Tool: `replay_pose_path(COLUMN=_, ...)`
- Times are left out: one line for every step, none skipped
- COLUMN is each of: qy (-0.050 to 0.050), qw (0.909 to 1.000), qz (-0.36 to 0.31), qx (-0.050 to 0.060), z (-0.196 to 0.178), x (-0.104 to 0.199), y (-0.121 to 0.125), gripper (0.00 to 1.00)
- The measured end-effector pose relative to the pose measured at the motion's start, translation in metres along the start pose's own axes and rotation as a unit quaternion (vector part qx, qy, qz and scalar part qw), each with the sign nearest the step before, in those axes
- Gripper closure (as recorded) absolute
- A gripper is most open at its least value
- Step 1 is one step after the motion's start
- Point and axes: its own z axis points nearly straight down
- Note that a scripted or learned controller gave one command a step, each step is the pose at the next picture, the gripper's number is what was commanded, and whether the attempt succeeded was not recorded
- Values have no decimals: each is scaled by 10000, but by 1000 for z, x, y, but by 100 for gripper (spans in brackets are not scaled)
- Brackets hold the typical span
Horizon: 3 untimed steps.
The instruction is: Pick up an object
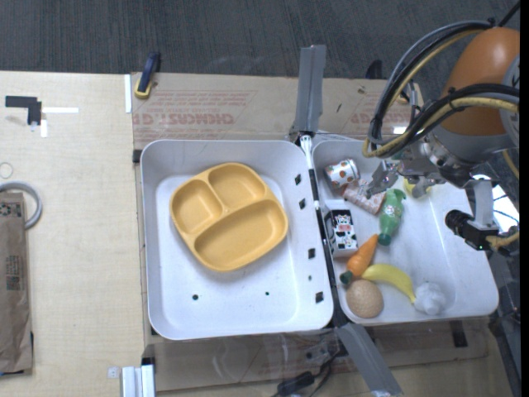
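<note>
Right now the claw (382,179) sits low in the upper part of the right bin (463,304), in the right half of the frame, and whether it is released or clenched cannot be told from this angle. Nothing can be seen caught in it.

Seven things lie in that bin, one of each. A green bottle (390,212) with a white label lies slanted just below the claw, touching or nearly touching it. A small can (340,172) with a red and white wrapper lies on its side to the upper left, and a pinkish packet (360,198) sits between can and bottle, partly under the claw. A little carton (343,230) printed in black and white stands near the bin's left wall. Below it an orange carrot (362,256) leans toward the bottle's lower end. A yellow banana (392,278) curves along the lower part, with a tan egg (364,298) just left of it and a crumpled white wad (429,298) to its right.

The left bin (165,304), in the frame's middle, holds one yellow plate (228,215) with three compartments, tilted a little.

Beyond the bins, on the surface (74,188) at far left, lie a brown bag (14,279) and a grey ring (30,205).
</note>
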Motion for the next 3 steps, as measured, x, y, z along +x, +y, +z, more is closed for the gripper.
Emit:
replay_pose_path(qy=-1, qw=9996, qz=269, qx=-13, z=119, x=-49, y=20, gripper=0)
replay_pose_path(qy=-5, qw=9996, qz=286, qx=-11, z=110, x=-51, y=20, gripper=100)
replay_pose_path(qy=-8, qw=9954, qz=961, qx=-5, z=-23, x=-38, y=49, gripper=100)
